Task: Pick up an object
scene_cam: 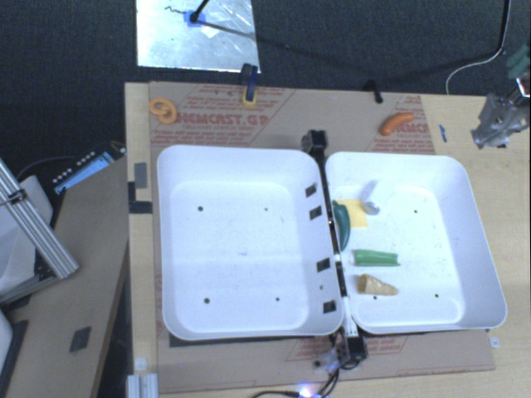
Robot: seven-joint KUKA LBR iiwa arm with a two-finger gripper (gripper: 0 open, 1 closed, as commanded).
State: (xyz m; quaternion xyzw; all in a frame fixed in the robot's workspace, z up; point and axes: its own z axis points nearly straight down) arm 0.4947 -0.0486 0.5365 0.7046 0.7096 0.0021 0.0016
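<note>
Dark carpet (75, 48) spreads around everything, and on it sits my bench (274, 106), a tan board printed with red lettering. One shiny metal sheet (195, 23) lies on the carpet beyond the bench's far edge.

Two white bins rest side by side on the board, joined down the middle by a dark clipped seam. The left bin (241, 247) shows just a few small dark dots on its floor. The right bin (431, 247) carries all the pickings, clustered near its left wall.

Counting them: one yellow block (356, 214) nearest the far side, with one small grey piece (370, 206) touching its right corner; one dark green curved piece (342, 220) against the seam; one green stick (377, 258) lying crosswise below; one tan wedge (377, 285) nearest the camera.

Out on the board: one orange sausage shape (397, 123) beyond the right bin, one orange ring (163, 109) at the far left corner.

My pincer (500, 124) hangs at the right edge, well apart from the objects; it's small and blurry, so I can't tell how the jaws stand.
</note>
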